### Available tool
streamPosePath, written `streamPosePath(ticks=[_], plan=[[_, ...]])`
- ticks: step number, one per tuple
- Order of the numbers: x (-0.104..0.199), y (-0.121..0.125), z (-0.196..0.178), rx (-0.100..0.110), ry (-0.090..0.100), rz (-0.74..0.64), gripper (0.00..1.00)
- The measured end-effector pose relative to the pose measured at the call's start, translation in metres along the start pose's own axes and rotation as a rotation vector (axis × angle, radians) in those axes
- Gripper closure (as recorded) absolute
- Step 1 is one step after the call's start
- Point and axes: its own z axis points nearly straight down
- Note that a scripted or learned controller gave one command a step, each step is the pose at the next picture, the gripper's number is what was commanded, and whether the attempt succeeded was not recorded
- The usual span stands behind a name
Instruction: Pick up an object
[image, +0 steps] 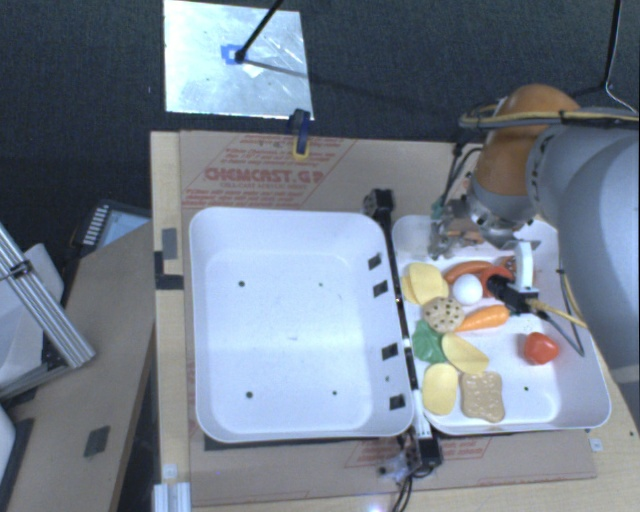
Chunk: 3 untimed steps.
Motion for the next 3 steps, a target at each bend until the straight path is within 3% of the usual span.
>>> streamPosePath(ticks=[1, 2, 3], plan=[[0.08, 0.001, -0.244, -0.009, 0.004, -0.003, 1.0], [0.138, 0.002, -0.279, 0.004, 0.005, -0.003, 1.0], [0.145, 0.002, -0.316, 0.006, 0.004, 0.001, 1.0]])
